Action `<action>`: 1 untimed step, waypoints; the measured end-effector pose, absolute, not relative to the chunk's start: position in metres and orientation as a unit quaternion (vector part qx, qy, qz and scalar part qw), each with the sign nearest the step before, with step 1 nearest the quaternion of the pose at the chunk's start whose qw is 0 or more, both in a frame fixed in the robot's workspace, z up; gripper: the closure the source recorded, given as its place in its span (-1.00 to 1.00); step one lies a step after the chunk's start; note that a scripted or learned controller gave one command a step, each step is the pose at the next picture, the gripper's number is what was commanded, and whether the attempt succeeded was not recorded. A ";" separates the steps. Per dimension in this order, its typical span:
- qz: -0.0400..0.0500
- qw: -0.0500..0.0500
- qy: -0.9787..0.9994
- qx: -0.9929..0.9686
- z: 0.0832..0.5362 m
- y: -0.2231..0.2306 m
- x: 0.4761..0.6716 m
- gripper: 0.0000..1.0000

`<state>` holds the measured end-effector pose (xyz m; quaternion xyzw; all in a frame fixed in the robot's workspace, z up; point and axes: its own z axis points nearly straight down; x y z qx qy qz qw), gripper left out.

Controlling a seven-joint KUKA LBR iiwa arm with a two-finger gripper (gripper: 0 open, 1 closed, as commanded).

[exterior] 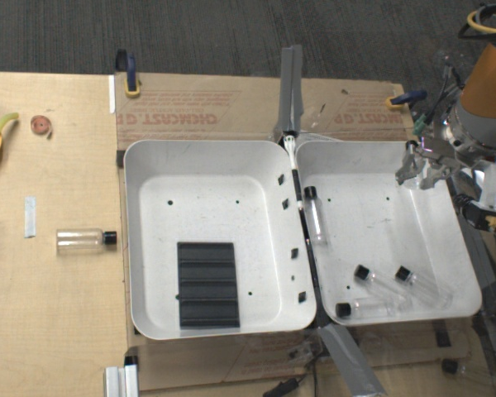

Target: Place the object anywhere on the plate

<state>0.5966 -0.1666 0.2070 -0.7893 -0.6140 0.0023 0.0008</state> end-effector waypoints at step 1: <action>0.002 0.001 -0.614 -0.789 0.207 -0.167 0.597 -1.00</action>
